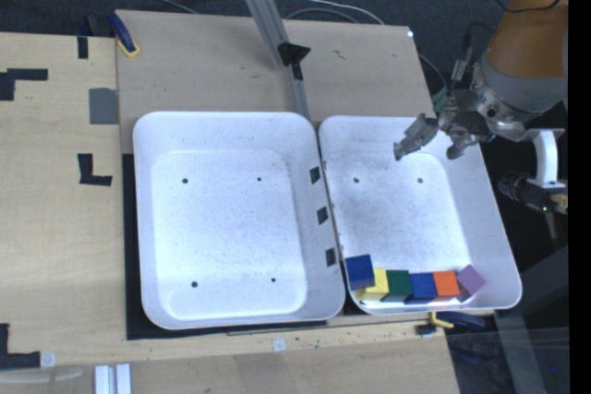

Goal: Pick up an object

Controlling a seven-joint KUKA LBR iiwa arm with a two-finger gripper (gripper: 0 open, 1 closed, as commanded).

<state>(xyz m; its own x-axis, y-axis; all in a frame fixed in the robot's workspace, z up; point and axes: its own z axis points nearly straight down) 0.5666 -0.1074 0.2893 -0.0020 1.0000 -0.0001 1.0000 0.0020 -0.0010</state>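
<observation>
A single fixed camera is mounted above the pale wooden bench [55, 198] and looks down on it at a slant. Its field covers both shallow white plastic bins, the left bin [222, 217] and the right bin [406, 198], in full from a moderate distance, together with the dark floor beyond the bench's far edge. The grey arm with the orange band [526, 32] enters from the right side of the view.
</observation>
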